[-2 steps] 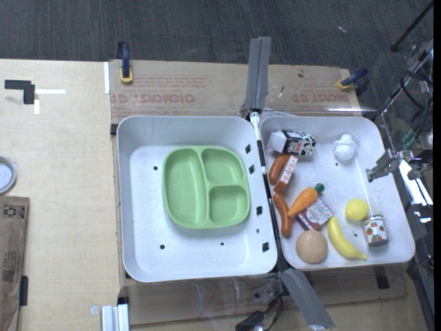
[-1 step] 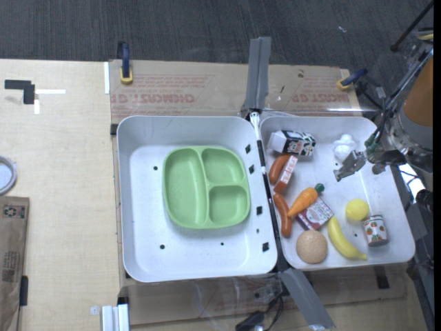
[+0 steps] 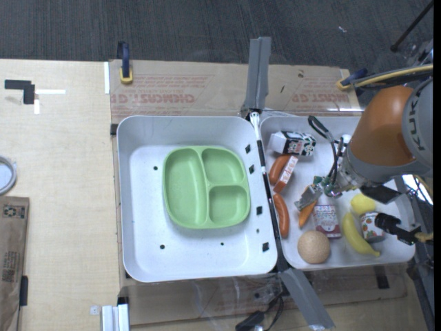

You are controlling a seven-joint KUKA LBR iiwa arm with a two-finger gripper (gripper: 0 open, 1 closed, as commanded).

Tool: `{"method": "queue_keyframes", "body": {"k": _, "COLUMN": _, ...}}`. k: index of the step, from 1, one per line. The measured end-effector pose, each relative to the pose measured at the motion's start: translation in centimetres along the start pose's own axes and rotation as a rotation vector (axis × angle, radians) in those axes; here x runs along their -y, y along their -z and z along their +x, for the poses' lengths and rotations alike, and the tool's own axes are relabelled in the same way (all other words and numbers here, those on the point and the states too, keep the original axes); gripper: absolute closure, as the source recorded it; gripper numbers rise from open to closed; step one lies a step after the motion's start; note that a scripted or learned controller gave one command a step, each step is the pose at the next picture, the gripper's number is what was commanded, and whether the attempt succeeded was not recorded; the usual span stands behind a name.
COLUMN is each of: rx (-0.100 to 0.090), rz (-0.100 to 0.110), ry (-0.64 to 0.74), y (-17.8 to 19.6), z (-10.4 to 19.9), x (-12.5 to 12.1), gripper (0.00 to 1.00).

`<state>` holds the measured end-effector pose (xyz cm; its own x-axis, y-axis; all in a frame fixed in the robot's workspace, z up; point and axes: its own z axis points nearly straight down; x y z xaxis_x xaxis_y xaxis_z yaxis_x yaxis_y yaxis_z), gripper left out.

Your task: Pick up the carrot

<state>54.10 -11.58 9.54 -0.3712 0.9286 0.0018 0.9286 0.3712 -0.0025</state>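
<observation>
Camera view: two white bins on the table point(image 3: 55, 185). Left bin point(image 3: 138, 254), centre of frame, holds a green divided plate point(image 3: 205, 186). Right bin point(image 3: 396, 254), right of frame, is crowded.

The carrot point(image 3: 306, 214) lies in the right bin, mid-right of frame, small and orange with a green top point(image 3: 306, 198) pointing upper left, body slanted down. A sauce packet point(image 3: 326, 221) sits just beside it on the right, a round tan ball point(image 3: 314, 247) below it, a sausage point(image 3: 281, 214) to its left by the bin wall, another reddish wrapped sausage point(image 3: 283, 170) above that. Small carton point(image 3: 292, 143) at the bin's top. Banana point(image 3: 356, 236) and lemon point(image 3: 363, 203) further right, with a small jar point(image 3: 372, 227) between them.

The arm point(image 3: 382, 133) comes in from the right edge; the gripper point(image 3: 331, 187) sits just above and right of the carrot's top end, near it. Can't tell how wide the fingers are or whether they touch anything; too small and cluttered. Nothing visibly held.

Handling, my guess: likely a plastic toy carrot, light, stiff, smooth and somewhat slippery, tapered so it may squirt out. Best taken across the thicker mid-body, fingers crosswise to its length, clear of the packet.
</observation>
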Motion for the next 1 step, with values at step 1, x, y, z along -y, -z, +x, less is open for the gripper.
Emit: {"method": "queue_keyframes", "body": {"k": 1, "rx": 0.001, "rz": 0.0, "ry": -0.005, "y": 0.88, "z": -0.1, "x": 0.04, "gripper": 1.0}}
